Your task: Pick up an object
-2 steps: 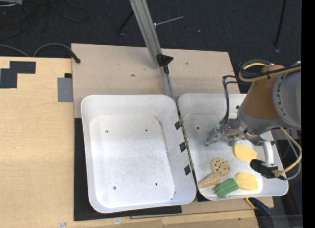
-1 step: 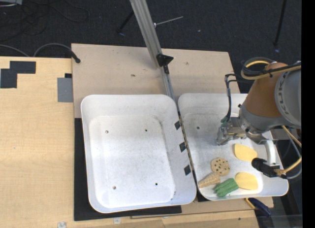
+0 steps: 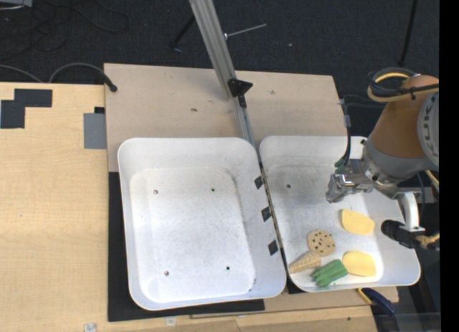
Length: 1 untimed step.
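Camera view: gripper [image 3: 337, 190] over right bin's [image 3: 301, 158] bare upper floor.

Grey arm [image 3: 401, 153] with orange band (yellow cable looped above), metallic wrist

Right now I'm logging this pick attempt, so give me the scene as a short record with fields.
arm: reaching over the right bin
claw: above bare bin floor, nothing seen between its fingers
right bin contents: two yellow pieces, cookie, cone, green item
left bin: white, beside the right one
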Each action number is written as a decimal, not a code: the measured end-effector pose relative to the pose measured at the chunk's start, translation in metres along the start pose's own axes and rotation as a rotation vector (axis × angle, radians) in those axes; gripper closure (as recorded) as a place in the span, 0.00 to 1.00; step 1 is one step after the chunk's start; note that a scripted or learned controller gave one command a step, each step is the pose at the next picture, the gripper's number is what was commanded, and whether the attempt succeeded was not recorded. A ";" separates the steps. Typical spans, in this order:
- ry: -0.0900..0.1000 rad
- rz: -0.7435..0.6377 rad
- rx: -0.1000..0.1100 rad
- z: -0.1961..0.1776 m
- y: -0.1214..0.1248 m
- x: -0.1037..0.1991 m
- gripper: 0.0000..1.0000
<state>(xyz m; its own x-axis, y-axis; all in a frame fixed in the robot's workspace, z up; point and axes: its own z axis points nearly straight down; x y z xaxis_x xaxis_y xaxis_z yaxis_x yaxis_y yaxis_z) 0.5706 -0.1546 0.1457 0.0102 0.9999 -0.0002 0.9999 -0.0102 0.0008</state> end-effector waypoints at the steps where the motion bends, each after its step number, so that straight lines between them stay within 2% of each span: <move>1: -0.001 -0.012 -0.002 -0.047 0.008 -0.005 1.00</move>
<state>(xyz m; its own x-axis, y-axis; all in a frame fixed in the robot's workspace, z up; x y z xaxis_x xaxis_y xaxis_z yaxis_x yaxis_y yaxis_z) 0.5790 -0.1595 0.1925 -0.0017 1.0000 -0.0008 1.0000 0.0017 0.0028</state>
